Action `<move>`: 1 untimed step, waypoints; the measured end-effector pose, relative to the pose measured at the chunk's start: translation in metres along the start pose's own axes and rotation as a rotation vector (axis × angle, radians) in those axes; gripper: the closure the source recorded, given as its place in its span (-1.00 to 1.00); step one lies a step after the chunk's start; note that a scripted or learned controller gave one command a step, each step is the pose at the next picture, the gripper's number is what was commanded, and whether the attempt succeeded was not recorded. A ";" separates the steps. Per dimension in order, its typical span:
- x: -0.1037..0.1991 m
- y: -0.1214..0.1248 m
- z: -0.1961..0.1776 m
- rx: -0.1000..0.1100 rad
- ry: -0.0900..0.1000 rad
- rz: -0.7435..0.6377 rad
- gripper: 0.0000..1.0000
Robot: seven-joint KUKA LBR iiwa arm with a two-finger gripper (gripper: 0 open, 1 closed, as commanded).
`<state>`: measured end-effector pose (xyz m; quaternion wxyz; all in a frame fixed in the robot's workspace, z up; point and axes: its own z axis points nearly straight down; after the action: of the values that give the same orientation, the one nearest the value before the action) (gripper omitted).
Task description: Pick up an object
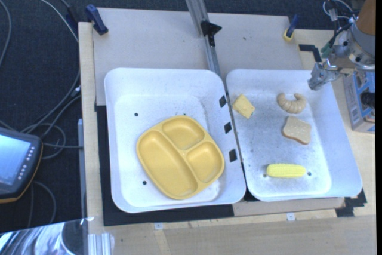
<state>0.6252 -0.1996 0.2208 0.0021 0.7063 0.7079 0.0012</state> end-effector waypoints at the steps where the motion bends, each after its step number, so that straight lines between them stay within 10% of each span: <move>1: 0.051 -0.021 0.007 0.008 0.004 -0.003 1.00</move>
<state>0.6044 -0.1487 0.2133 -0.0022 0.7054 0.7088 0.0000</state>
